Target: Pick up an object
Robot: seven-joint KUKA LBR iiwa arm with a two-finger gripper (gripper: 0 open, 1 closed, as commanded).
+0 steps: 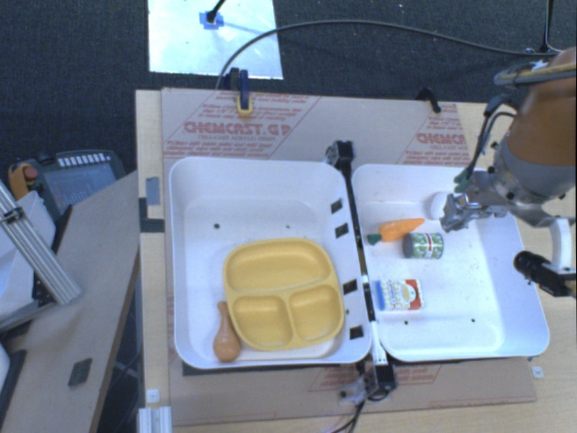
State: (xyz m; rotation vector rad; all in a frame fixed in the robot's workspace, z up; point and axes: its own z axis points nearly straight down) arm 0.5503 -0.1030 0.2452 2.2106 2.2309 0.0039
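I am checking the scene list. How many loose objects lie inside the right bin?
3: a toy carrot near the bin's left side, a small green can on its side just below it, and a small printed packet nearer the front. The gripper may hide more.

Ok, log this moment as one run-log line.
gripper: over right bin, above can | carrot, small box: lying in right bin | yellow tray, wooden spoon: left bin
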